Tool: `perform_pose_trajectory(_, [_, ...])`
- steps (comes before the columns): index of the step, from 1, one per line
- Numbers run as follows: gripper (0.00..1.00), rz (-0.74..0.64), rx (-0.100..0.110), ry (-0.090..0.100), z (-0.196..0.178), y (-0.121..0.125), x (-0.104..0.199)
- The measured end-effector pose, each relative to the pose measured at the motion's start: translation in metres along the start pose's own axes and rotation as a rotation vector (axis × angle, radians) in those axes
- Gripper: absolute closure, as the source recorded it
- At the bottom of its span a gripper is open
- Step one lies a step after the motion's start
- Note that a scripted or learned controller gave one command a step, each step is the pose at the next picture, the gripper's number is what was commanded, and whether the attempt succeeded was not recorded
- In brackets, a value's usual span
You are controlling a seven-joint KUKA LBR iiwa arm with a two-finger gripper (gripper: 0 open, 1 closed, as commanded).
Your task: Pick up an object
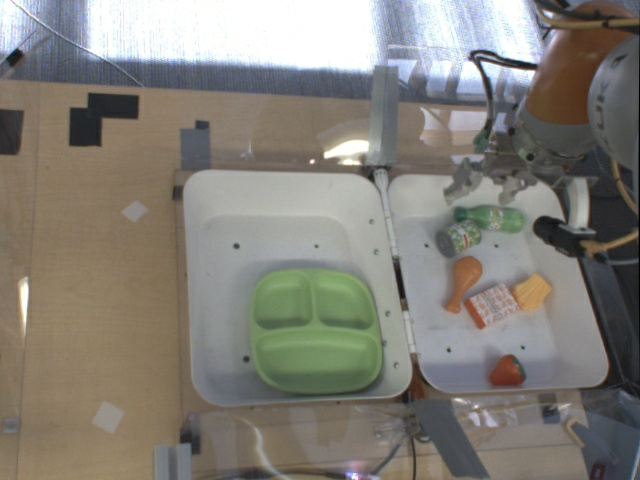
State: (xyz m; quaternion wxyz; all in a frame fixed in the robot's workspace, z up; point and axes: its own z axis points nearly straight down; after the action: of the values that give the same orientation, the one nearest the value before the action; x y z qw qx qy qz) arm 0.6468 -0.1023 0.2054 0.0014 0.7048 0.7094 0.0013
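The approach step is judged to be in hand: nothing has yet been lifted. The gripper [487,181] is positioned over the far edge of the right bin [560,363], with its two fingers spread wide and nothing seen between them. The green bottle [490,218] lies on its side just below the fingertips — apart from them, as far as can be told.

Candidate objects are all located in the right bin. A green can [459,237] lies just beside the bottle's left end. A toy chicken drumstick [462,281] is found near the bin's middle, with a red-and-white carton [492,305] and an orange wedge [533,291] touching one another to its right. A red strawberry-like piece [507,370] rests near the front wall.

The left bin [215,268] bears a green divided tray [316,330].

For the next move, a descent is called for so that the bottle's body is straddled across its narrow width; the fingers are then to be closed before lifting. The can's closeness should be allowed for.

Labels — printing is present on the bottle, can and carton, but no writing can be read.
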Motion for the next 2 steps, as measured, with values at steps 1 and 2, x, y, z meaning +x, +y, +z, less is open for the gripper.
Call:
perform_pose_trajectory(1, [0.0, -0.142, -0.003, -0.002, 0.079, 0.023, -0.073])
perform_pose_trajectory(2, [0.0, -0.125, -0.003, -0.001, 0.118, 0.024, -0.037])
